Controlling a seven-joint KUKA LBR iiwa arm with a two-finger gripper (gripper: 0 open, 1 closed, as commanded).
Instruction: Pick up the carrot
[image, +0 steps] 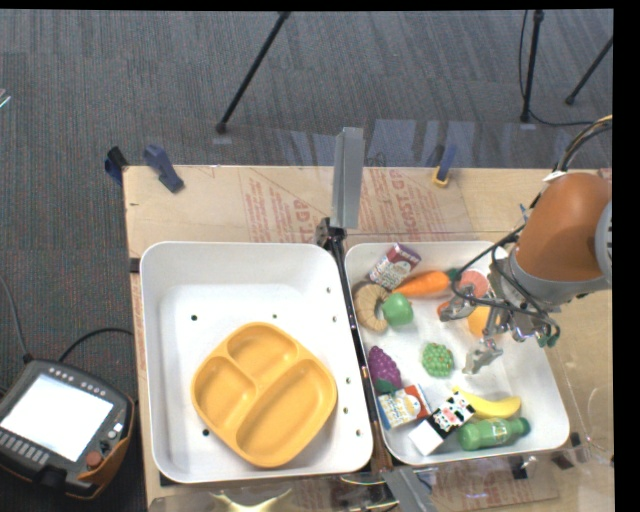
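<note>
Carrot (424, 284) lies free at the far side of the right bin (553, 395).
Claw (487, 352) hovers right of it, fingers apart and holding nothing, above bare bin floor near a green ball (437, 358) and banana (490, 405).

The arm (575, 240) has a round orange band, grey metal parts, and thin black cables near its wrist.

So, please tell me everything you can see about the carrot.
The carrot is a small orange toy, plastic-looking, tapering to the left with a green top at its right end. It lies nearly flat in the right bin, near the far wall, between a small packet and a green ball. Nothing grips it.
</note>
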